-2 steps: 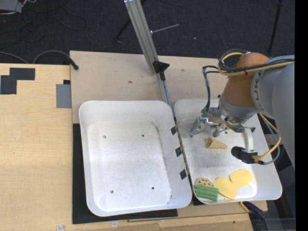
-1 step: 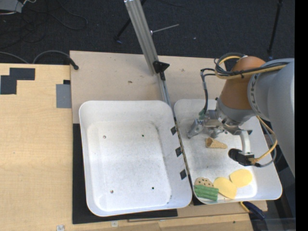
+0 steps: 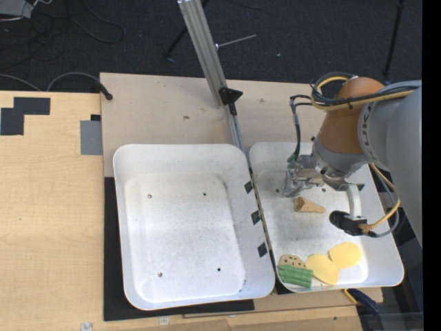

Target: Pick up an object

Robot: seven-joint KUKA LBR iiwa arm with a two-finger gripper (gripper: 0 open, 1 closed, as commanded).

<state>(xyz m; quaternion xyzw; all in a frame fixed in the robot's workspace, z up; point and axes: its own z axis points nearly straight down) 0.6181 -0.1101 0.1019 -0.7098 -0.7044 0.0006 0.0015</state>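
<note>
My gripper [image 3: 295, 187] reaches down into the right bin [image 3: 272, 158], near its middle. A tan wedge-shaped piece [image 3: 309, 207] lies just below and right of the fingertips, close to them but not between them. At the bin's front edge lie two yellow round pieces [image 3: 335, 262], a green ridged piece [image 3: 295, 276] and a small brown dotted piece [image 3: 291, 261].
The left bin [image 3: 131, 185] sits beside the right one, joined by black clips along the shared rim. A slanted aluminium post [image 3: 207, 54] rises behind the bins. Cables hang off the arm's wrist at the right bin's right side.
</note>
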